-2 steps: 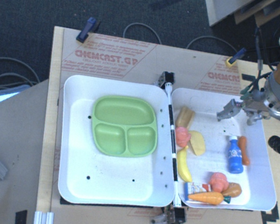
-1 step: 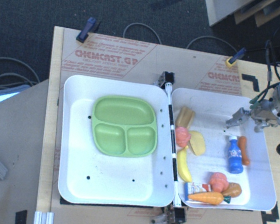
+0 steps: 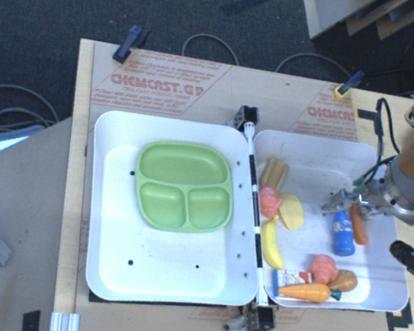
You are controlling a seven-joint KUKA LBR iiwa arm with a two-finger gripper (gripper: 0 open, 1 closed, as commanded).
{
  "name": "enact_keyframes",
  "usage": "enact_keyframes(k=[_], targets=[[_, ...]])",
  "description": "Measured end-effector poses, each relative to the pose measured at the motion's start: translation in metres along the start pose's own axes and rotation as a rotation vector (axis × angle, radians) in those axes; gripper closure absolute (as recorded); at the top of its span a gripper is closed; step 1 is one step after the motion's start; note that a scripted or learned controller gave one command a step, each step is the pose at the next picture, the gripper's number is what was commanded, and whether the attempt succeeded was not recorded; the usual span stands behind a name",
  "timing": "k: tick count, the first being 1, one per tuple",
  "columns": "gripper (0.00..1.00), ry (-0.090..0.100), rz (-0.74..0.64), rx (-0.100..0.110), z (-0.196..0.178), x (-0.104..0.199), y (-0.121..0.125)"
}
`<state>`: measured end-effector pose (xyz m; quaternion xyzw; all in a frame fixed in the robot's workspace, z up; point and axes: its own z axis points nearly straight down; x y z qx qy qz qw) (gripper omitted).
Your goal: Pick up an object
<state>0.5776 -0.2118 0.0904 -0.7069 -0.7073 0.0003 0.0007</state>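
On the worktop (image 3: 74, 179), two shallow white bins sit side by side, the right bin (image 3: 371, 305) crowded with toy food. Nearest the camera, at the bin's 6 o'clock edge, an orange carrot (image 3: 304, 292) lies across a small flat packet (image 3: 292, 277), with a pink ball-shaped piece (image 3: 323, 267) and a brown, potato-like piece (image 3: 344, 280) touching just above. Along the 9 o'clock wall run a yellow banana (image 3: 271, 244), a pink fruit (image 3: 268, 202) touching a pale yellow piece (image 3: 291, 211), and a tan bread-like stick (image 3: 273, 173) at 11 o'clock.

At 3 o'clock a small blue bottle (image 3: 342, 234) lies beside an orange-red piece (image 3: 358, 225) — the end effector (image 3: 352, 199) hangs directly over their far ends. Whether its fingers are spread or pressed together cannot be told from this slant, and nothing is seen pinched between them.

The bottle looks the likely target: light, rigid plastic, smooth enough to slip or roll. A hold across its narrow body, near the middle, seems safest — though the touching orange-red neighbour may crowd one finger.

Farther left, the left bin (image 3: 100, 261) carries a green divided plate (image 3: 184, 186).
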Motion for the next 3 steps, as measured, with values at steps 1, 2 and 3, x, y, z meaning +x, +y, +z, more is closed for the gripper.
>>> enact_keyframes(k=[1,2,3], targets=[[1.0,-0.002,0.0,-0.004,-0.011,0.0,0.001],[1.0,0.0,-0.001,-0.001,0.006,0.074,-0.019],[1.0,0.0,-0.001,-0.002,-0.094,0.175,-0.027]])
